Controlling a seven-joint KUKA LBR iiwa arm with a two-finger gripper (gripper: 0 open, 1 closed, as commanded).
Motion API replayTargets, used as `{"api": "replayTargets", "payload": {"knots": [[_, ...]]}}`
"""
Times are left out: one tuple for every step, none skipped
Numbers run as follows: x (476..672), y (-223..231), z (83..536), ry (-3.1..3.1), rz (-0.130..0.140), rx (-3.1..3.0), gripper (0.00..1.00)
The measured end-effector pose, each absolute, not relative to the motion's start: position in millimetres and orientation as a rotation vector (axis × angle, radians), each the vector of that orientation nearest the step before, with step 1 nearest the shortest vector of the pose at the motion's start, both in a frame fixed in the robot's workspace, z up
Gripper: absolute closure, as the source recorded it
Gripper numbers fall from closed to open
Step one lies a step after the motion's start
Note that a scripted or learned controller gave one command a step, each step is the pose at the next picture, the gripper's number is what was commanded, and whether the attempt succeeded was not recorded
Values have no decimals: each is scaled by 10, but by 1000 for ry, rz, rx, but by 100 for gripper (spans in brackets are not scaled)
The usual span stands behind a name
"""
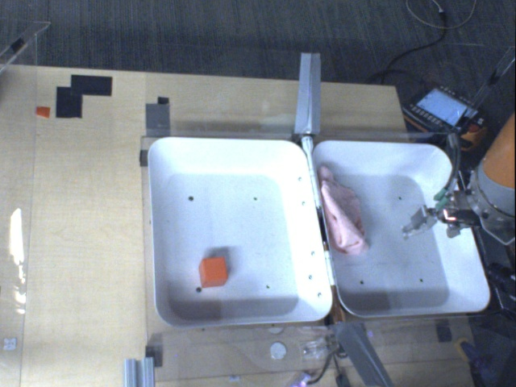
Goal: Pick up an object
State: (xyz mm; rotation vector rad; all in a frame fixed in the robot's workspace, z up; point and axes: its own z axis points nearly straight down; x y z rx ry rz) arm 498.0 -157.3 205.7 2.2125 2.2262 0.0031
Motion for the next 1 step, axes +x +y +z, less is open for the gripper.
{"api": "replayTargets", "payload": {"knots": [[5611,-1271,950,2400,8,2016,0]]}}
